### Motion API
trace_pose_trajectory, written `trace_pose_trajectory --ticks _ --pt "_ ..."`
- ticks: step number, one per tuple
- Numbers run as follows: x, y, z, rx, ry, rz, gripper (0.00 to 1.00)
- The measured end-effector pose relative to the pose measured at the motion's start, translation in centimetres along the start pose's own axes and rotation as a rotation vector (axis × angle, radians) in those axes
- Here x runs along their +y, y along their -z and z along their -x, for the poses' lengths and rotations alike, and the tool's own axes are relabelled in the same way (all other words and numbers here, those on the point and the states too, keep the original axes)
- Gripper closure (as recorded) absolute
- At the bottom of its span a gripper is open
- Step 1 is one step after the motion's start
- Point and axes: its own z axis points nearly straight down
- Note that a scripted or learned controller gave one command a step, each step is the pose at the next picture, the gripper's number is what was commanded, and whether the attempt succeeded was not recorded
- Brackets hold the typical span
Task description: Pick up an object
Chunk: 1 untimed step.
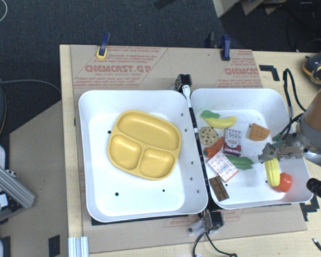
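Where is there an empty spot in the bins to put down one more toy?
Left bin: bare white floor all around the yellow tray, widest along the front. Right bin: crowded; toys fill its left and middle, gripper over the corn. A small bare strip lies at its front middle.

This looks like a robotics lab. The desk point(150, 58) is covered with a brown sheet printed with a supplier's name and held at its far edge by clamps point(102, 47). Two white bins point(88, 159) sit side by side, one holding a yellow divided tray point(144, 144), the other toy food point(227, 143). Loose cables point(214, 242) trail at the lower middle, metal framing point(10, 183) stands lower left, and dark carpet point(69, 9) surrounds everything.
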Motion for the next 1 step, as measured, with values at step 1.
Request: trace_pose_trajectory --ticks 1 --pt "0.27 4.97 -0.95 0.001 0.001 0.000 1.00"
